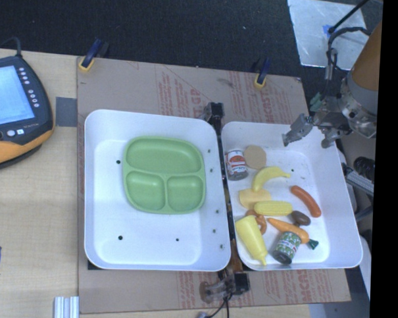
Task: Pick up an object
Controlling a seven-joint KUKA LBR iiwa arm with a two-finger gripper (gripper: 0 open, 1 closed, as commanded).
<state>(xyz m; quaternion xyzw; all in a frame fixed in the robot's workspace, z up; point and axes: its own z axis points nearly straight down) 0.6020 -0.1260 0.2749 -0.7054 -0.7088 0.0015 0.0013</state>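
The right bin (336, 194) holds several toy foods: a small red-labelled can (236, 164), a tan round cookie (255, 155), a banana (268, 177), a red sausage (306, 200), a corn cob (272, 208), a carrot (289, 227), a yellow squash (252, 238), a green can (287, 247) and a brown piece (300, 218). My gripper (312, 132) hangs over the bin's far right corner, above and to the right of the cookie. Its two fingers stand apart, open, with nothing between them.
The left bin (103, 236) holds a green divided plate (165, 174). A teach pendant (17, 111) lies at the bench's left edge. Clamps (91, 54) (261, 71) pin the cardboard at the back. A black latch (215, 112) sits between the bins.
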